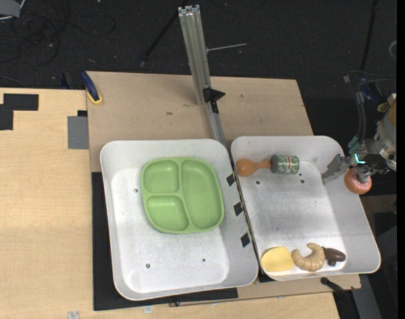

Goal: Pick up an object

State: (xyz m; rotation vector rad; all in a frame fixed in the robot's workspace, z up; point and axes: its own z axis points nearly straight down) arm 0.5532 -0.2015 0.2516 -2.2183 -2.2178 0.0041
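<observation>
My gripper (352,168) hangs over the right rim of the right bin (302,211), coming in from the right edge of the camera view. An orange round object (358,182) sits right at the gripper's tip, at or just past the bin's rim; whether it is gripped is unclear. Along the bin's far side lie an orange spoon-like piece (247,167) and a small green-banded bottle (285,164) on its side. In the near right corner rest a yellow rounded piece (277,260), a tan curled toy (310,257) and a small dark brown piece (334,255).
The left bin (123,258) holds a green divided plate (182,195). A metal post (197,58) rises behind the bins, with black clips along the seam between them. The right bin's middle is bare.
</observation>
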